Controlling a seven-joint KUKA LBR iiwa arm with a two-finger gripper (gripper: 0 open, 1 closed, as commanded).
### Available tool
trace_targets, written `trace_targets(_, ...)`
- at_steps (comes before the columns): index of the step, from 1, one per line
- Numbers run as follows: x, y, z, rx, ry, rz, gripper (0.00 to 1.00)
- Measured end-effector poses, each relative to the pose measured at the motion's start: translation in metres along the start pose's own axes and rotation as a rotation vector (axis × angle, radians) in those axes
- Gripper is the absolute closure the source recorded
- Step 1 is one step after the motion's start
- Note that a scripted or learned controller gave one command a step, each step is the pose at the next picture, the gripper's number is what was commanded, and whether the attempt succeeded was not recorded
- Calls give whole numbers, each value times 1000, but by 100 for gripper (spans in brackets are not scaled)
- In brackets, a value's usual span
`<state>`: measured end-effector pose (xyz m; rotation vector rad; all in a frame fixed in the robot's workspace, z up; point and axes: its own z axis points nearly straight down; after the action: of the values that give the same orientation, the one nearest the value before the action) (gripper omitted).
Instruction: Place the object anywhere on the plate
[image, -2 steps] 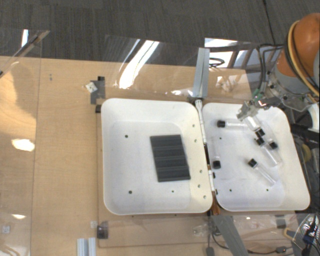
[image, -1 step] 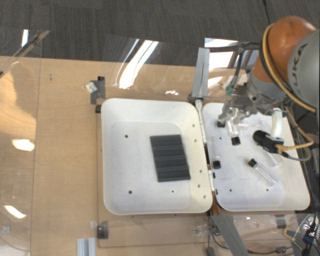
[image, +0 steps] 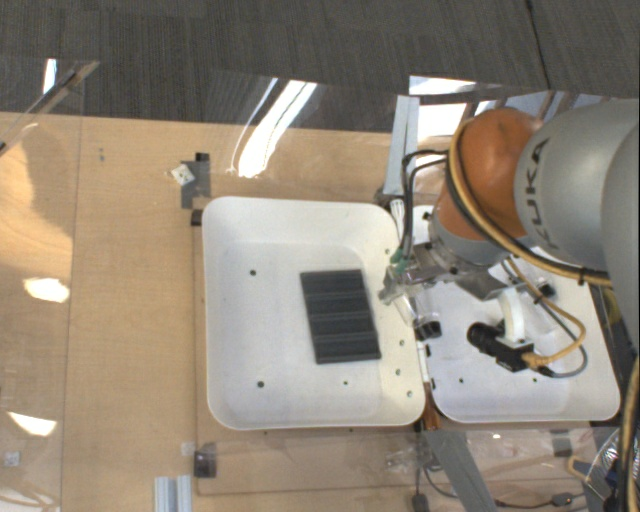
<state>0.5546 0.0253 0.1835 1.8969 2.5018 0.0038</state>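
Two shallow white bins sit side by side on a pale wooden surface (image: 120, 330), seen from above at a slant. Beyond the surface's far edge lies dark grey ribbed flooring (image: 250, 40). Bright glare streaks cross the wood near the far edge and along the left side.

The grey arm (image: 590, 190), with its orange band (image: 490, 170), reaches in from the right and covers much of the right bin (image: 520, 400). Black and tan cables loop beneath it.

The left bin (image: 250, 340) holds a dark, ribbed rectangular plate (image: 340, 316), lying flat near the bin's middle and slightly turned.

The end effector (image: 405, 285) hangs over the seam between the two bins, just beside the plate's right edge but apart from it. How far it is parted cannot be told, and no item is visible in its grip. The object to be placed cannot be made out.
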Motion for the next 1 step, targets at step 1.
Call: trace_targets(1,114,-7,-22,-2,1,8,100)
